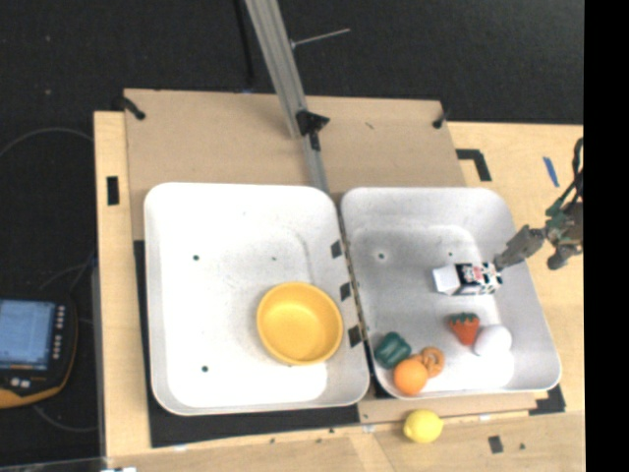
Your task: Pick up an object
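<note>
My gripper (540, 250) sits at the right rim of the right bin (413, 209), open, with nothing between its fingers. One finger (518, 246) points down-left toward a small white and black box (465, 277) lying just left of it. Nearer the bin's front lie a red strawberry-like piece (465, 327), a white lump (493, 342), a green piece (391, 347), an orange ball (410, 377) and a small orange piece (432, 359). A yellow bowl (300, 323) stands in the left bin (197, 224).
A yellow lemon (423, 426) lies on the bench just outside the right bin's front rim. A grey metal rail (280, 57) runs from the top down to the gap between the bins. A handheld screen unit (29, 347) rests at the far left.
</note>
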Controlling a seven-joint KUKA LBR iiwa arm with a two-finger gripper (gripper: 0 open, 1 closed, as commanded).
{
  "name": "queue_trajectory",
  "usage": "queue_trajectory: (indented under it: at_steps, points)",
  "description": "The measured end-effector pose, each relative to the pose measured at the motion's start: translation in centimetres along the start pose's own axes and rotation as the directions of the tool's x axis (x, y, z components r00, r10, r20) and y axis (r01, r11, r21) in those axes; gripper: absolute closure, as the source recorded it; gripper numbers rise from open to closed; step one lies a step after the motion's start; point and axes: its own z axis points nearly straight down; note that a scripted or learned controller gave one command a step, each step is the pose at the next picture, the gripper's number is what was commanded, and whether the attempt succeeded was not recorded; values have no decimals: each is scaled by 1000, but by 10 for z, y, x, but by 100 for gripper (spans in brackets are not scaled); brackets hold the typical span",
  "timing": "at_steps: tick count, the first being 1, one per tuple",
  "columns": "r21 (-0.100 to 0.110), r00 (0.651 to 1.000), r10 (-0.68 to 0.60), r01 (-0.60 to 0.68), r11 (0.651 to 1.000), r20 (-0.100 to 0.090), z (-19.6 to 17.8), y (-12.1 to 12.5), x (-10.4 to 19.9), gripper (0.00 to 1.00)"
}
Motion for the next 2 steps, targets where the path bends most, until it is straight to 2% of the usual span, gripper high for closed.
queue_trajectory:
  at_steps: [1,2]
  points:
    - [0,1000,0,0,1000,-1,0,0,0,0]
    - [7,1000,5,-5,1000,2,60,6,-4,0]
